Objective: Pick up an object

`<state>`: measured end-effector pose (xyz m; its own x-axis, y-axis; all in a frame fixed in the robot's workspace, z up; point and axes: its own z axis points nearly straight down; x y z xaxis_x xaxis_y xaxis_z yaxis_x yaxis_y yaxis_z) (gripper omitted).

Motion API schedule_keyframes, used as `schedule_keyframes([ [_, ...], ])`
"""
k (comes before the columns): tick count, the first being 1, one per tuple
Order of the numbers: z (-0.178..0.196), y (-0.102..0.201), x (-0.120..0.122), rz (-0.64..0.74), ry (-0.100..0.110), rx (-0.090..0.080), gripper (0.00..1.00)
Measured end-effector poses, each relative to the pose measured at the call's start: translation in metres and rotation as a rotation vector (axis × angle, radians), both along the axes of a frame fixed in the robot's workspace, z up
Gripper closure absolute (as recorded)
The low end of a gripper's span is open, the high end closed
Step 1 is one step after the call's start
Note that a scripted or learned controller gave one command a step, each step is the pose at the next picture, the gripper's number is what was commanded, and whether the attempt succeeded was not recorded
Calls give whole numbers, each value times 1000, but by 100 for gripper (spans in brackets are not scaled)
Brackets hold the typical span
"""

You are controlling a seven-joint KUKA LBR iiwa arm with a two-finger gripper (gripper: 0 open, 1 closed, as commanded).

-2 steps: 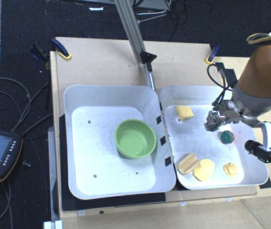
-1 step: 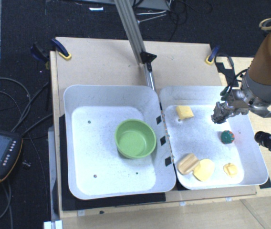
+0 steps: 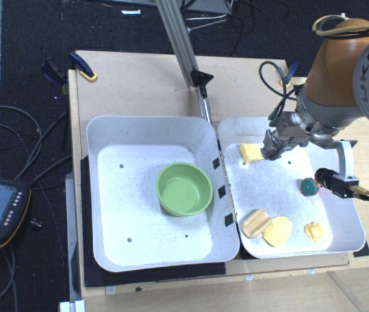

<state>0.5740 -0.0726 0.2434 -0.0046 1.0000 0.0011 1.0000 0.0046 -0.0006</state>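
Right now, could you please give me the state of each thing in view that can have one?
Green bowl: upright, in the left bin.
Yellow block: lying in the right bin, beside the gripper.
Two pale yellow pieces: lying side by side.
Small yellow piece: lying apart.
Teal piece: lying near the right wall.

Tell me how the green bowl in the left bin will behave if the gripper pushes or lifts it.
The green bowl sits upright on a round base, so a push would probably slide it rather than tip it. It looks like thin, stiff plastic, likely light. Its smooth curved rim may slip from the gripper unless one finger goes inside.
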Motion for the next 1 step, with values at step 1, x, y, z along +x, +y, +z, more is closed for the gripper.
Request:
schedule_keyframes([
  [1, 7, 48, 15, 0, -1, 0, 100],
])
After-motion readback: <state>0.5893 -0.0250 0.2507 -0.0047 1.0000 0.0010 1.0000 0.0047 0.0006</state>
